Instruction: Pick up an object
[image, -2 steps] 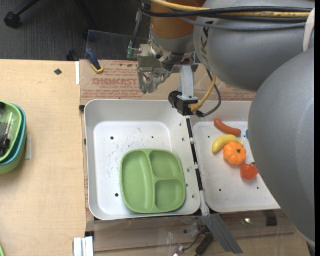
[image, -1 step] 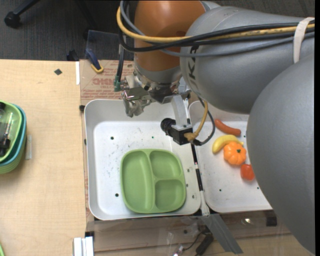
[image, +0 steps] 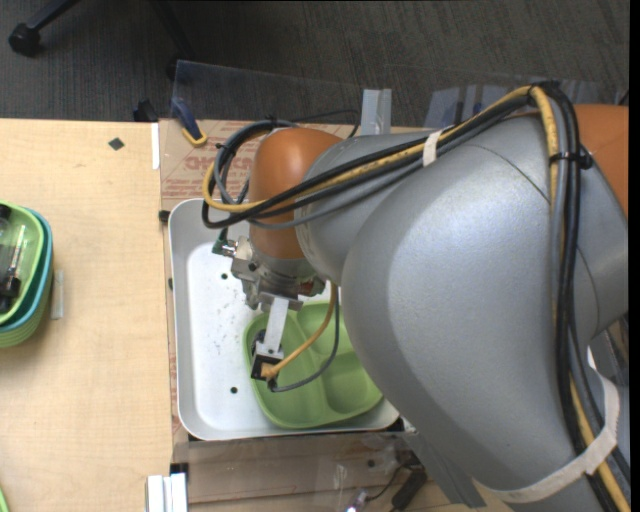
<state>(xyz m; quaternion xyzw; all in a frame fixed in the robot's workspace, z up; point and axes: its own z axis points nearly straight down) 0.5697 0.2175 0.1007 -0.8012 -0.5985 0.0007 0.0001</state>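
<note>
A light green divided dish (image: 325, 390) lies in the near right part of the white bin (image: 186, 300). My gripper (image: 264, 303) hangs low over the bin, at the dish's left rim, below the orange band of the wrist. The big grey arm covers the bin's right side and whatever lies there. Nothing shows as held.
A green tub (image: 22, 275) with dark things inside stands on the wooden bench at the far left. Brown cardboard (image: 195, 160) lies behind the bin. A few small dark specks (image: 232, 390) dot the bin floor to the left of the dish.
</note>
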